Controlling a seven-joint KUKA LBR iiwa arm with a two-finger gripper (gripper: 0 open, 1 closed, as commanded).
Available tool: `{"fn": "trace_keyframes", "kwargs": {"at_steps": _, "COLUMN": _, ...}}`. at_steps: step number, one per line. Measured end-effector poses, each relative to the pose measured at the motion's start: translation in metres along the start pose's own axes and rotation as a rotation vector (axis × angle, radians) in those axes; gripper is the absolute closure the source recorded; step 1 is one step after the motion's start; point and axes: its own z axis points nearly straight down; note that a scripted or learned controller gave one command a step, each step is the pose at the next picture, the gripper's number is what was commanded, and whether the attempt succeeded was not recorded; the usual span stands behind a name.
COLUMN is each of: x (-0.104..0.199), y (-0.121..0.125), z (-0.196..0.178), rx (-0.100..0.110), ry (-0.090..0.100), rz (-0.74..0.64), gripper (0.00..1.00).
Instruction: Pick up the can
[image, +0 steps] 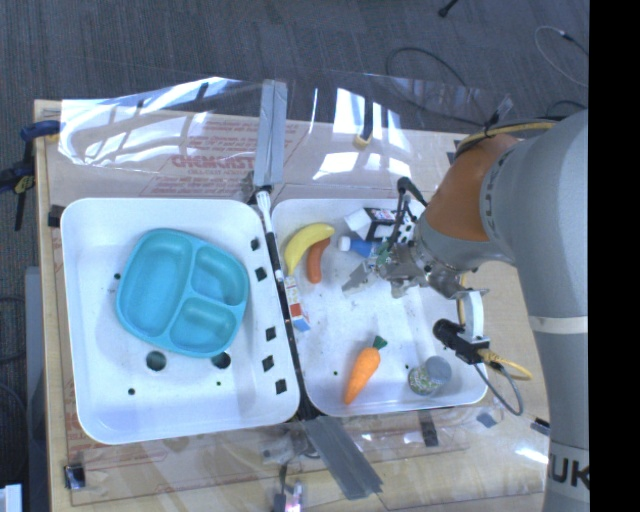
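The can (430, 376) is a small grey tin with a speckled top, standing near the front right corner of the right bin (330, 400). My gripper (378, 282) hangs over the middle of that bin, up and to the left of the can and well apart from it. Its two grey fingers (355, 279) are spread open with nothing between them. The grey arm with its orange band (465, 200) comes in from the right and covers the bin's far right side.
A carrot (364, 370) lies just left of the can. A banana (305, 243), a small orange-red piece (316, 262) and a white-and-blue box (362, 225) sit at the back of the right bin. A blue divided plate (185, 292) fills the left bin.
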Motion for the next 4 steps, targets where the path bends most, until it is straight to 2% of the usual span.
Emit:
{"fn": "trace_keyframes", "kwargs": {"at_steps": 1, "x": 0.000, "y": 0.023, "z": 0.025, "rx": -0.003, "ry": -0.001, "rz": 0.009, "gripper": 0.00}}
{"fn": "trace_keyframes", "kwargs": {"at_steps": 2, "x": 0.003, "y": 0.080, "z": 0.027, "rx": 0.010, "ry": 0.001, "rz": 0.011, "gripper": 0.00}}
{"fn": "trace_keyframes", "kwargs": {"at_steps": 3, "x": 0.004, "y": 0.012, "z": 0.025, "rx": -0.001, "ry": 0.000, "rz": 0.024, "gripper": 0.00}}
{"fn": "trace_keyframes", "kwargs": {"at_steps": 4, "x": 0.000, "y": 0.024, "z": -0.015, "rx": -0.003, "ry": -0.001, "rz": -0.055, "gripper": 0.00}}
